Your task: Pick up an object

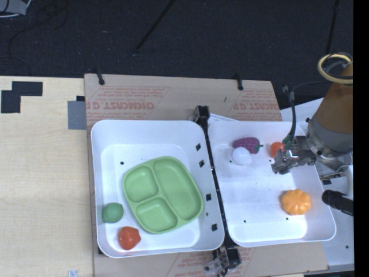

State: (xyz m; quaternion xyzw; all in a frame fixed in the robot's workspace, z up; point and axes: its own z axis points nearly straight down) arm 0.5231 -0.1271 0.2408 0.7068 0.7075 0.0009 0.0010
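Green tray [163, 195], orange pumpkin [296, 202], purple fruit [247, 143], white ball [241, 156], white bins [147, 133].

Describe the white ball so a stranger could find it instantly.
Look in the right bin, toward its far left corner. The white ball sits there against a purple piece; it is the only plain white, round thing among coloured ones.

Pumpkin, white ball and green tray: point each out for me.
Pumpkin [296, 202], camera view, middle of its top.
White ball [241, 156], camera view, its centre.
Green tray [162, 194], camera view, ridge where its compartments meet.
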